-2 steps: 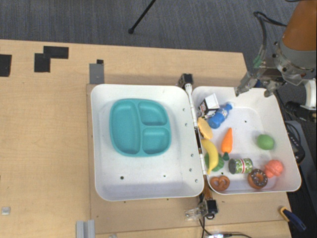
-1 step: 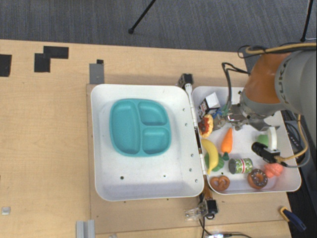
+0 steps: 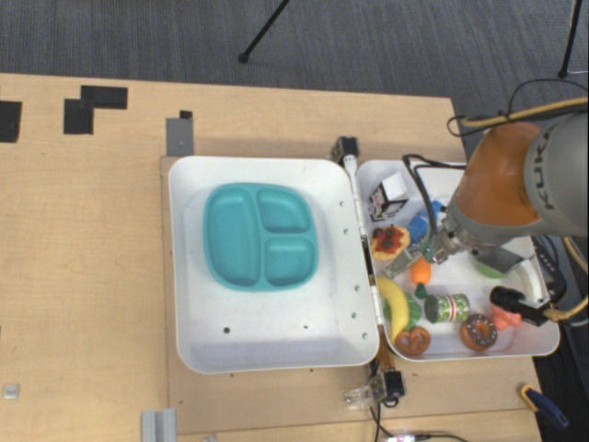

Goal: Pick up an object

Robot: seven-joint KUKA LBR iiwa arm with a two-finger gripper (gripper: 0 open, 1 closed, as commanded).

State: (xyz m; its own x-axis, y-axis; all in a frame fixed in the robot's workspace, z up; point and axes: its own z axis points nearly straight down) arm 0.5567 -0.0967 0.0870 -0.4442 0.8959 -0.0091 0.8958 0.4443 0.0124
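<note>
My gripper (image 3: 419, 254) is low inside the right bin (image 3: 543, 343), reaching in from the right under the grey arm with its orange band. Right below its tip lies a small orange fruit (image 3: 420, 273). A red and yellow toy (image 3: 390, 240) sits just to its left and a blue piece (image 3: 419, 226) just above it. Nothing is visibly lifted off the bin floor. The arm hides the bin's upper right part.
The right bin also holds a banana (image 3: 397, 304), a green jar (image 3: 447, 307), two doughnuts (image 3: 411, 341) (image 3: 479, 331), a pink piece (image 3: 507, 319), a green piece (image 3: 497, 264) and a white box (image 3: 389, 191). A teal divided plate (image 3: 259, 235) lies in the left bin (image 3: 198, 339).
</note>
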